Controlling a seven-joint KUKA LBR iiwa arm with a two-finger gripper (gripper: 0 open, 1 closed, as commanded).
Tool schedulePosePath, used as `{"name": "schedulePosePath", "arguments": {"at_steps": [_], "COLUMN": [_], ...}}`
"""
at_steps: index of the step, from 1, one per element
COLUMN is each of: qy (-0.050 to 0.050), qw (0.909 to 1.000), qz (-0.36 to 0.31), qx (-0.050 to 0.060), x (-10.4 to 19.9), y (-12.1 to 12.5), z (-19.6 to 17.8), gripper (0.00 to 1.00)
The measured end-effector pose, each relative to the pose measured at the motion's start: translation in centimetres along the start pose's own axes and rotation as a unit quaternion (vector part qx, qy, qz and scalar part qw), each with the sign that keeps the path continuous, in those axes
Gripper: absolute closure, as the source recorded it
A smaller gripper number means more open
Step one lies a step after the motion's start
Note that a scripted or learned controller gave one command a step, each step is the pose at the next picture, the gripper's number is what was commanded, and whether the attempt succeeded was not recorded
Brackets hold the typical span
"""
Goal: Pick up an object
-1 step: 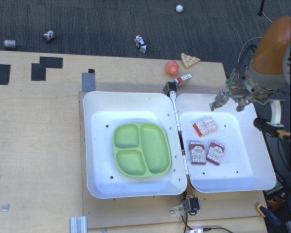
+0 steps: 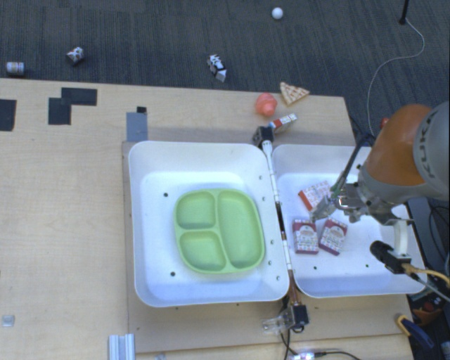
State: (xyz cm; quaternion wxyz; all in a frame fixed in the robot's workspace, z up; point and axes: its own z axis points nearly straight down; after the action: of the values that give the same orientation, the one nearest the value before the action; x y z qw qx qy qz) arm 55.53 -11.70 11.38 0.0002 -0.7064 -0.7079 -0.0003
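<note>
1. We saw the arm (image 2: 404,151) reach in from the right over the right bin (image 2: 351,278), its orange band above the wrist.
2. The gripper (image 2: 329,206) hung low over that bin's middle, just beside three small packets.
3. We could not tell whether its fingers were released or clenched; nothing showed clearly between them.
4. One small red-and-white packet (image 2: 313,195) lay tilted just above and left of the gripper tip, so close that we could not say if they touched.
5. Two more packets lay side by side below it: the left packet (image 2: 305,237) and the right packet (image 2: 333,237), near each other and almost touching.
6. The left bin (image 2: 151,211) held a green divided plate (image 2: 218,230) with three compartments, well apart from the gripper.
7. A clamp and rail (image 2: 271,176) ran between the two bins.
8. Beyond the bins, on the bench, lay a red ball (image 2: 266,104), a pizza-slice toy (image 2: 294,92) and a small red-and-white tube (image 2: 285,121).
9. On the dark carpet behind we noticed a white ball (image 2: 277,13) and a few small scraps.
10. A thin cable (image 2: 394,63) curved down toward the arm.
</note>
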Motion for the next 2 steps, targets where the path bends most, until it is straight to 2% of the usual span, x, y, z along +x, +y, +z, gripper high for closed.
{"name": "schedulePosePath", "arguments": {"at_steps": [1,2], "qy": [-0.008,-0.007], "qw": [0.9997,0.9997], "qz": [0.002,0.001], "qx": [-0.022,-0.023], "x": [1.9,2.0], "y": [-3.7,-3.6], "z": [1.9,0.7], "gripper": [0.00,1.00]}}
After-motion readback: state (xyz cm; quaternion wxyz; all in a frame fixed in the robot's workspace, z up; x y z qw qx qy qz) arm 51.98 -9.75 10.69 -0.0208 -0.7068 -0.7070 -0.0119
